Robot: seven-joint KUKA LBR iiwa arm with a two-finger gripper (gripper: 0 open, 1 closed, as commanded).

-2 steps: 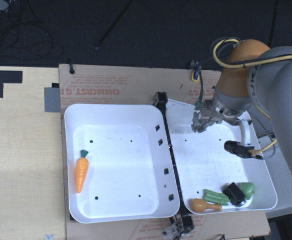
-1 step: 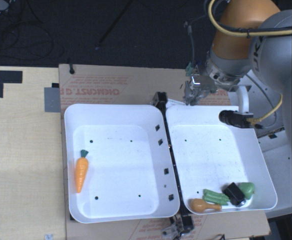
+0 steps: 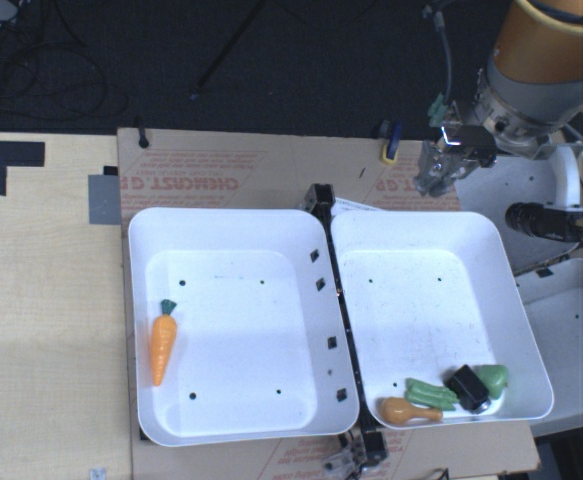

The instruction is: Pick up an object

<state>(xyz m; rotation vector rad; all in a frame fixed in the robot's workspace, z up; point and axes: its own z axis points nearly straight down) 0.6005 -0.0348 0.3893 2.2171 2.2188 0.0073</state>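
An orange toy carrot [image 3: 162, 343] with a green top lies near the left wall of the left bin [image 3: 228, 230]. In the right bin [image 3: 421, 230], at its front right corner, huddle a tan pear-shaped toy [image 3: 408, 411], a green pod-like toy [image 3: 430, 394], a black block [image 3: 467, 387] and a green rounded toy [image 3: 493, 376]. My gripper [image 3: 437, 179] hangs above the bench behind the right bin's back rim, with nothing seen between its fingers.
A cardboard sheet [image 3: 241, 173] lies under both bins. A black divider strip [image 3: 333, 298] runs between them. A yellow and blue clip [image 3: 391, 144] sits at the cardboard's back edge. Pale wooden bench surface [image 3: 41, 318] stretches to the left.
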